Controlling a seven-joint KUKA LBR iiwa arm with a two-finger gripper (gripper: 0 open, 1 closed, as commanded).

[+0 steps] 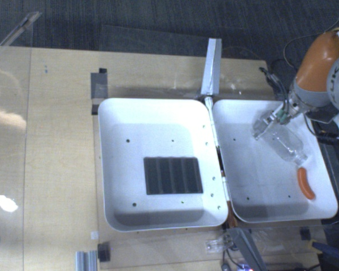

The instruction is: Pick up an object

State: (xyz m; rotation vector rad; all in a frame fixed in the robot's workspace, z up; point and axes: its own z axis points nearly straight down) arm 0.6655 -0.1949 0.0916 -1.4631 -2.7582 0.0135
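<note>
A dark ribbed rectangular pad [173, 175] lies flat in the middle of the left bin [118, 123]. A small orange sausage-shaped object [305, 183] lies near the right wall of the right bin [243, 202]. My gripper [267, 127] hangs over the upper part of the right bin, reaching in from the arm's orange band [322, 61] at the top right. It is up and to the left of the orange object and apart from it. A faint, translucent shape [288, 144] lies just below the gripper, and I cannot make out what it is.
A grey upright bar [211, 66] stands at the back where the two bins meet. Cables [271, 78] run along the bench behind the right bin. Small black clamps [99, 83] sit at the left bin's corners.
</note>
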